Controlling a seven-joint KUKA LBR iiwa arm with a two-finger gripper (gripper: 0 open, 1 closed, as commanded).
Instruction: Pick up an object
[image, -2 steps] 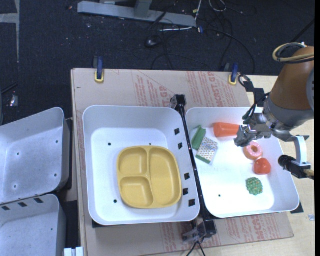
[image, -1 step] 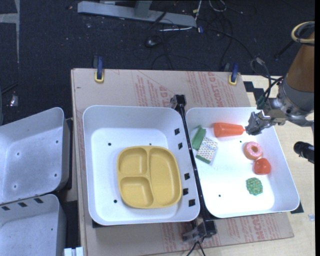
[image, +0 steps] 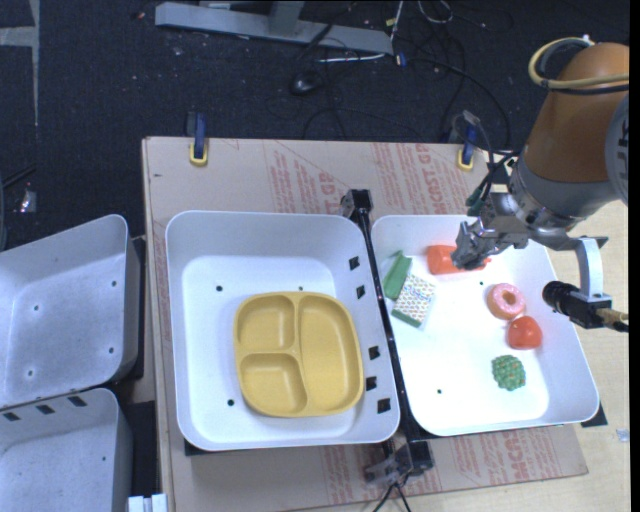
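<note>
The gripper (image: 470, 250) hangs low over the far part of the right bin (image: 560, 400), close to that bin's far rim and well clear of its near and right walls. Its dark tip sits against the right edge of an orange-red block (image: 439, 260); whether the block lies between the fingers, or how far they are parted, cannot be told from this slant.

Left of the gripper, past the block, a green bar (image: 397, 276) leans along the divider where the two bins meet, and just nearer than it lies a white speckled packet (image: 416, 298). Nearer the camera and slightly to the right of the gripper lies a pink ringed doughnut (image: 505, 299), with a red round fruit (image: 524, 332) just beyond that and a green knobbly piece (image: 509, 372) nearer still. The bare floor of this bin is widest in its near left corner.

Far to the gripper's left, the left bin (image: 200, 300) holds one yellow divided plate (image: 298, 353), set toward its near side, with bare white floor round it. Both bins rest on a cardboard-covered table (image: 270, 175).
</note>
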